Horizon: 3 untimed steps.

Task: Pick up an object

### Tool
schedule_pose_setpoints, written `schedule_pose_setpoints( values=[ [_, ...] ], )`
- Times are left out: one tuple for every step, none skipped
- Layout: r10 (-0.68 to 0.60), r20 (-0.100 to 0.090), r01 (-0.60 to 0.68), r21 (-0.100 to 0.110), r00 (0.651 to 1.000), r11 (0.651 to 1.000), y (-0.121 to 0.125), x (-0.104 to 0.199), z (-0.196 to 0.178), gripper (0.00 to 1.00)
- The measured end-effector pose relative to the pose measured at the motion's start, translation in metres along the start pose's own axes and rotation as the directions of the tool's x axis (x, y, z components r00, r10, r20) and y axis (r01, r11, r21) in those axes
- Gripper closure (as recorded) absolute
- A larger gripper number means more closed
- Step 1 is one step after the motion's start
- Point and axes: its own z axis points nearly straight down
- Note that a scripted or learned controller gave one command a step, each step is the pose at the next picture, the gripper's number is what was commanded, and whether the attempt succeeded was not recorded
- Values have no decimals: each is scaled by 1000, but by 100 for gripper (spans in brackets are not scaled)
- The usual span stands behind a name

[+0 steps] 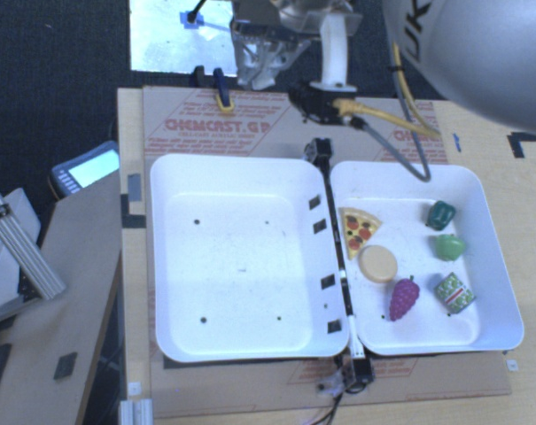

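White plastic, two shallow bins side by side: left bin (166,264) nearly straight below the claw (260,60) in the picture, right bin (496,246) below it and off to the right. Brown cardboard sheet (250,127) under both, printed in red, its far strip lying just beneath the claw.

Claw itself up at the top of the view, past the far rims of both bins, hanging over the cardboard's back edge. Blurred and pale against the shiny panel (166,25) behind it (how far open, cannot tell). Well apart from every toy.

All the pickable things in the right bin, down and to the right of the claw:
- pizza slice (360,229), closest to the claw, beside the divide between the bins
- tan round disc (378,263), just below the pizza slice, almost touching its tip
- purple grapes (404,297), further from the claw again, just beside the disc
- dark green lump (441,214), far right of the claw, near the bin's right wall
- light green lump (448,247), just below the dark one
- small can (454,292) with a green and white label, tilted, farthest from the claw with the grapes

Yellow cable (383,113) running right of the claw, alongside a grey one, ending over the right bin's far rim. Yellow-handled clamp (221,96) just left of the claw on the cardboard's edge.
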Motion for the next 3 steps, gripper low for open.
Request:
schedule_pose_setpoints(
  values=[
    [5,4,-5,6,1000,1000,53,-2,-47,100],
    [2,5,-2,14,1000,1000,51,-1,-44,0],
    [-2,4,2,11,1000,1000,51,-1,-55,100]
  ],
)
